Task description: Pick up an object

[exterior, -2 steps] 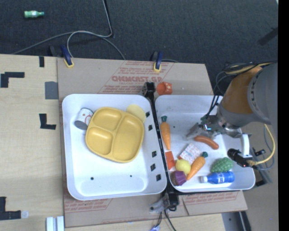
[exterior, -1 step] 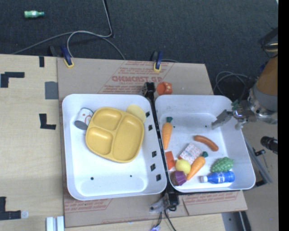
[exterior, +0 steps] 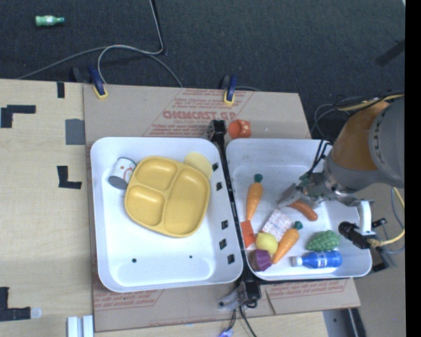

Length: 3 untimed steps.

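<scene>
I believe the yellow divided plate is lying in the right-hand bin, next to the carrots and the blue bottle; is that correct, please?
Not quite. In the camera view the yellow divided plate lies in the left bin, beside a small cup. The carrots and the blue bottle are in the right bin, where the pincer is.

A: Floor?
B: Dark carpet (exterior: 263, 39), a thin white cable (exterior: 125, 49) looping across it, small green item (exterior: 49, 20) top left.
A: Bench?
B: Light wood top (exterior: 33, 217), cardboard sheet (exterior: 263, 112) held by two blue-yellow clamps (exterior: 229, 89).
</scene>
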Available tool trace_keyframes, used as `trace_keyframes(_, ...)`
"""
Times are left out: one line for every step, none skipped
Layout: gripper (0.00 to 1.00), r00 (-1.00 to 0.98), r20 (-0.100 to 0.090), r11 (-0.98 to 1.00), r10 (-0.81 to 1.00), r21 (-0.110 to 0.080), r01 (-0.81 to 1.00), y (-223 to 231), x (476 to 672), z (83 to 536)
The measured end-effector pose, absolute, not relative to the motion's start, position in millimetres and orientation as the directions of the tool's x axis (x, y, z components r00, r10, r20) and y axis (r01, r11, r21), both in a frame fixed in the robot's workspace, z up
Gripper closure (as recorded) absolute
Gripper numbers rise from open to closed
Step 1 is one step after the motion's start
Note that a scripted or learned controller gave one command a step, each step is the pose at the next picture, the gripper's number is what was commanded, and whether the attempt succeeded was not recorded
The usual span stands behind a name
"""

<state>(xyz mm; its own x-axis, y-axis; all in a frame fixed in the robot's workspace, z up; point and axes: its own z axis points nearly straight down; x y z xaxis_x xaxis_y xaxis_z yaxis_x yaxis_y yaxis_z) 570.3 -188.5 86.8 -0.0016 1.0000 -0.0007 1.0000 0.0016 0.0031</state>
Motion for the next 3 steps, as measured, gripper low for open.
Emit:
trace_keyframes(0.0,0.0,-0.002,0.0,1.0,0.002,1.0,-225,534.7,178)
trace_keyframes(0.0,-0.001,-0.002,0.001,1.0,0.007,1.0,-165,503.4,94)
trace_keyframes(0.0,0.002,-0.006,-0.002,1.0,0.014,1.0,-121,492.2,89)
